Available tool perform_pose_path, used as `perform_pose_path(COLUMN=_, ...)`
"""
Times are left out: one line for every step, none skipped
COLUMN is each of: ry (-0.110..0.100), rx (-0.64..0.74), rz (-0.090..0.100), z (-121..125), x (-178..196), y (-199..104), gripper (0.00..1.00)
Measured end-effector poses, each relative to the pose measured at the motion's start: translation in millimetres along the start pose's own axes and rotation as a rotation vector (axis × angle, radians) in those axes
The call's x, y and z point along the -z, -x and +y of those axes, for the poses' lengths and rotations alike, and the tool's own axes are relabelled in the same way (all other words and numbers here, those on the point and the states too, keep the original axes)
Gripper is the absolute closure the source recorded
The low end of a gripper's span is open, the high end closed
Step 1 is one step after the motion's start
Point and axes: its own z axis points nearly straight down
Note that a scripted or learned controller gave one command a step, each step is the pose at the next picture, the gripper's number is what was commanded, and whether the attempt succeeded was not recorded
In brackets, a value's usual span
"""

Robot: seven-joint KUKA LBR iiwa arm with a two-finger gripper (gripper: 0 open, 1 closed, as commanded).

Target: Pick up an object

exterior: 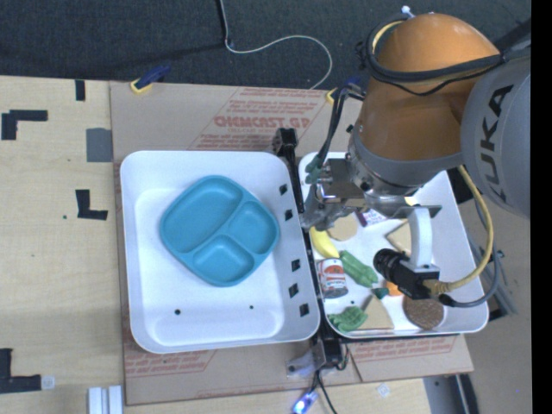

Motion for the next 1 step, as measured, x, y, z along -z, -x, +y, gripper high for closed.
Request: perform_pose_path(ry=0.008, rx=0.001, rz=0.002, z=0.7, x=70.6, y=-17.9, gripper=1.00)
